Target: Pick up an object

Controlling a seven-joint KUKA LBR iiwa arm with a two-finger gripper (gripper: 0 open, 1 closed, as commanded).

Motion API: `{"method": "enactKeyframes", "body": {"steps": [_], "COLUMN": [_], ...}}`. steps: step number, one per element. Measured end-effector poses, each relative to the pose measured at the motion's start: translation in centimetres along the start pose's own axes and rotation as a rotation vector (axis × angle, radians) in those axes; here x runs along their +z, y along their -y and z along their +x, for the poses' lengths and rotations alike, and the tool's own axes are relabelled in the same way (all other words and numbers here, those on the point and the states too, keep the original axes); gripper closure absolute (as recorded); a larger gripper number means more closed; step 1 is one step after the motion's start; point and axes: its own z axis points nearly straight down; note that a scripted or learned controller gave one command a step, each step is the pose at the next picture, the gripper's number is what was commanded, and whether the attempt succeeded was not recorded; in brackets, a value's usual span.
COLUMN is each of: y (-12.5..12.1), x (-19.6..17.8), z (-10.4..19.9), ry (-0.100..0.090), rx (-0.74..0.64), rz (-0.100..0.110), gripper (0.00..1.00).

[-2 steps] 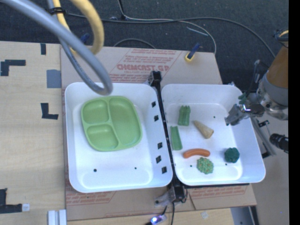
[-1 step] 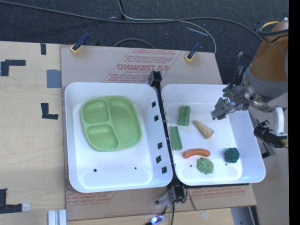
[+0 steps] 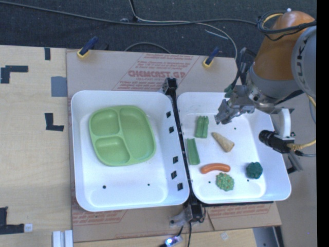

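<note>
two shallow white bins sit side by side on a bench, seen from above at a slant. the left bin (image 3: 82, 189), well to the left of the pincer, holds one green divided plate (image 3: 122, 136) with three compartments. the right bin (image 3: 272, 189) holds six toy foods. just left of the pincer stands one short green ridged piece (image 3: 201, 127); below and left of it lies one longer green stick (image 3: 193, 151). just below the pincer lies one tan cone-shaped piece (image 3: 223, 141). further below it are one orange sausage shape (image 3: 215, 168) and one light green bumpy lump (image 3: 224, 181); what food the lump is meant to be is hard to make out. below and right of the pincer sits one dark green lump (image 3: 253, 170). the pincer (image 3: 224, 116) hangs over the back of the right bin on a grey arm with an orange band (image 3: 280, 42), cut off at the right edge. its tips are dark and small; i cannot tell their state, and nothing shows between them.
</note>
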Motion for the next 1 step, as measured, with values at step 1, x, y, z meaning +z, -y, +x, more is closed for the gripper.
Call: {"method": "enactKeyframes", "body": {"steps": [1], "y": [-1.96], "x": [-0.27], "z": [4.97], "ry": [0.001], "rx": [0.001], "rz": [0.000], "gripper": [1.00]}}
